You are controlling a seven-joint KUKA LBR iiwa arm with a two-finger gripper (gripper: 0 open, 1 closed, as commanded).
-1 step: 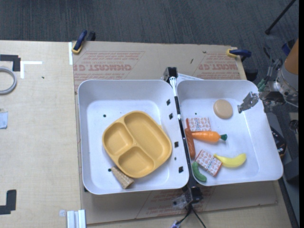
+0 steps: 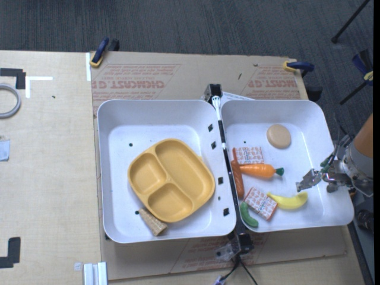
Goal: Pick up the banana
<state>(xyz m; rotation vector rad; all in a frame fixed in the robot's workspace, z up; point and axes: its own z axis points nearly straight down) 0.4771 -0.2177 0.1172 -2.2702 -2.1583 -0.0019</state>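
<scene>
While hovering just right of the curved yellow plastic banana [image 2: 289,200] lying in the right white bin [image 2: 309,114], presumably lined up for a grab, metal two-finger gripper [image 2: 310,179] apparently empty, finger spread impossible to tell.

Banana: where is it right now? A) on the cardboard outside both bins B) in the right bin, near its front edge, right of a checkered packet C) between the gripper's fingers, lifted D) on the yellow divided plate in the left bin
B: the banana lies on the floor of the right bin, near the front edge, just right of the checkered packet, with the gripper just above and to its right in the image.
</scene>
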